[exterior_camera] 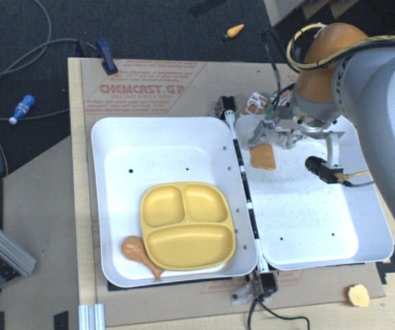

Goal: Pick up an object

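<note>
- Farthest left, a brown drumstick toy lies in the left bin, touching the yellow divided plate. Its thin end seems to run under the plate's rim, so its full shape is hard to read.
- At the seam between the bins, the raised rims meet close to the likely target. A pick made this near the wall could push the piece against the rim rather than lift it.
- Just right of that seam, a flat tan slab, perhaps toy bread, sits in the upper left corner of the right bin. It is the thing nearest the tool and the probable object of the pick.
- The tool hangs directly above the slab's upper edge. Whether it is wide or narrow cannot be told from this slanted view, nor whether it touches the slab or merely hovers.
- The slab is thin and lies flat, so a closing grip could slide over its top or catch one corner only, letting it drop on the lift.
- The grey arm fills the upper right and covers the far corner of the right bin, so anything lying there is hidden.
- Lower right, a small yellow lump rests on the counter outside both bins, too small to identify.
</note>
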Tool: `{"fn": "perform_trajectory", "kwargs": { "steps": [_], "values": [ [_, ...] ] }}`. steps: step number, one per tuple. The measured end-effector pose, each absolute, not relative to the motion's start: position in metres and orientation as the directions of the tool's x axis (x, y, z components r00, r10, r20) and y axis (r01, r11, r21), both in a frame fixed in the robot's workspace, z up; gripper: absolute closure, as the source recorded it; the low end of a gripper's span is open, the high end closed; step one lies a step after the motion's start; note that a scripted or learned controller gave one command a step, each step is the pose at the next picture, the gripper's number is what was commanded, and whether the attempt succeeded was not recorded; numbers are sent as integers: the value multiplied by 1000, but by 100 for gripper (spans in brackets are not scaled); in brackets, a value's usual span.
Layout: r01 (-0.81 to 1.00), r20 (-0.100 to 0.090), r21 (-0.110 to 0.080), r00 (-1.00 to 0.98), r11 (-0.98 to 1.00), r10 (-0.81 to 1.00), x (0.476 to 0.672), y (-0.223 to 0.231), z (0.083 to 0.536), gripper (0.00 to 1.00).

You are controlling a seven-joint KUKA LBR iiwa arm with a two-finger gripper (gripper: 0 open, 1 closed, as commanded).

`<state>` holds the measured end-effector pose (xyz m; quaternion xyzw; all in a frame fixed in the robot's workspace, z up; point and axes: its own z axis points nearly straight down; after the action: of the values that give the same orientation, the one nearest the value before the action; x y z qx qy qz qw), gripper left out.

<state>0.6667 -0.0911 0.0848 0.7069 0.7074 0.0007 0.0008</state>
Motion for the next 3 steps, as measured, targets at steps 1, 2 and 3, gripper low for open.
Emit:
{"fn": "perform_trajectory", "kwargs": {
  "steps": [1, 2, 3],
  "values": [
    [1000, -1, 2, 1, -1, 1000, 667, -101, 85, 0],
    [1000, 0, -4, 1, -1, 1000, 646, -101, 85, 0],
    [1000, 0, 0, -1, 1, 1000, 648, -98, 85, 0]
  ]
}}
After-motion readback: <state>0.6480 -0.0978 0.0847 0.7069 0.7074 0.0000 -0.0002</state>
